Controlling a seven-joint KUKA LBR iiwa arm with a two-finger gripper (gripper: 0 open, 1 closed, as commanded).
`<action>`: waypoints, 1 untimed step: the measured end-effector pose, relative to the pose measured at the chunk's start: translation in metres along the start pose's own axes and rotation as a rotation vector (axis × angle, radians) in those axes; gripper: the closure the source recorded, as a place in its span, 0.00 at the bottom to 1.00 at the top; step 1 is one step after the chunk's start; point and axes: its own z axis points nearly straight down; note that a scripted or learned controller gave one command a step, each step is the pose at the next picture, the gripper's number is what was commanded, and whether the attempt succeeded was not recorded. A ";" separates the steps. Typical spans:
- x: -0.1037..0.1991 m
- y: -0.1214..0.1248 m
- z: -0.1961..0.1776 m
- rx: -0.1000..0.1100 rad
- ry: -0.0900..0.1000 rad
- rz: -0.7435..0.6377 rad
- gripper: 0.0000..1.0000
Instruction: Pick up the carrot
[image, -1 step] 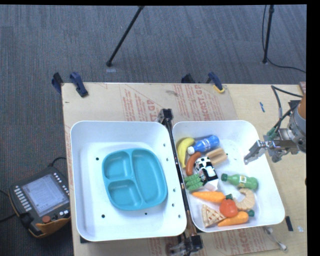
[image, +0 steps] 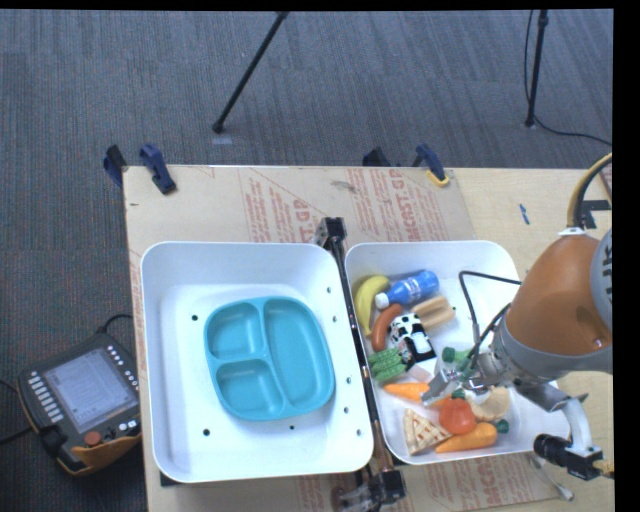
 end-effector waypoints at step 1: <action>0.033 0.038 0.035 -0.002 -0.001 0.187 0.00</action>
